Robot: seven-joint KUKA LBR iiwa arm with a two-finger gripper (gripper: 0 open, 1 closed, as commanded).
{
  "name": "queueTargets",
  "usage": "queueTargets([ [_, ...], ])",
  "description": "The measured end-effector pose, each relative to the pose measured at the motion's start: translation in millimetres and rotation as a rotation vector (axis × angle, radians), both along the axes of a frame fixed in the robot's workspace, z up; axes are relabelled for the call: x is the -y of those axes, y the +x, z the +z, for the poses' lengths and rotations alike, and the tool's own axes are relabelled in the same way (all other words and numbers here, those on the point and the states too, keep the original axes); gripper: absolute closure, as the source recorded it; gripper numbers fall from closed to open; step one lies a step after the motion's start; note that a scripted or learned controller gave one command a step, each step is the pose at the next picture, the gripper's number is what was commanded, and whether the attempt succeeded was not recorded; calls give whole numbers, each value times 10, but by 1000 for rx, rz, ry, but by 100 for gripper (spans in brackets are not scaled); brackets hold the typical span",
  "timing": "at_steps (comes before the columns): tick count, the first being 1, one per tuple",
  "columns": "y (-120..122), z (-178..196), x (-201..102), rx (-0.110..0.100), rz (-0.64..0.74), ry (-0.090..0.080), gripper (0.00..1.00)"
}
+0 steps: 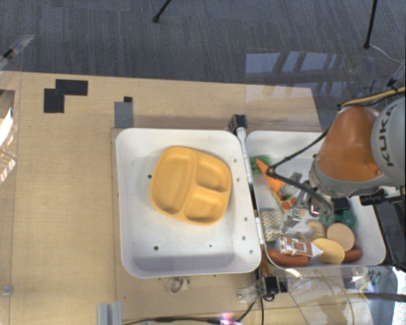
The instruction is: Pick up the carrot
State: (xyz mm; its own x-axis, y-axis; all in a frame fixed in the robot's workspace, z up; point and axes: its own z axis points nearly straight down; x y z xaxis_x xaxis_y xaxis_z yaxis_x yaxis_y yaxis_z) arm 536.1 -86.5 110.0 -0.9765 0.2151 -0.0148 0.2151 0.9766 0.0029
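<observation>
A robotics lab: bench (76, 190), tripod legs (162, 11), taped markers (63, 94).

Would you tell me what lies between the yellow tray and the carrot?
In the camera view, the two bins' adjoining white rims separate the yellow tray from the carrot.

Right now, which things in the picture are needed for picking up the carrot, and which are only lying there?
Needed for the job:
- carrot, in the right bin near its left wall
- pincer, hovering over that bin

Only lying there:
- yellow divided tray in the left bin
- sausage
- pale yellow food piece
- round beige slice
</observation>
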Motion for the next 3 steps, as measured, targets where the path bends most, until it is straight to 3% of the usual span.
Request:
queueTargets([
  [1, 680, -103, 16, 15, -303, 1, 0],
  [2, 1124, -192, 106, -57, -351, -1, 0],
  [3, -2, 808, -196, 1, -574, 9, 0],
])
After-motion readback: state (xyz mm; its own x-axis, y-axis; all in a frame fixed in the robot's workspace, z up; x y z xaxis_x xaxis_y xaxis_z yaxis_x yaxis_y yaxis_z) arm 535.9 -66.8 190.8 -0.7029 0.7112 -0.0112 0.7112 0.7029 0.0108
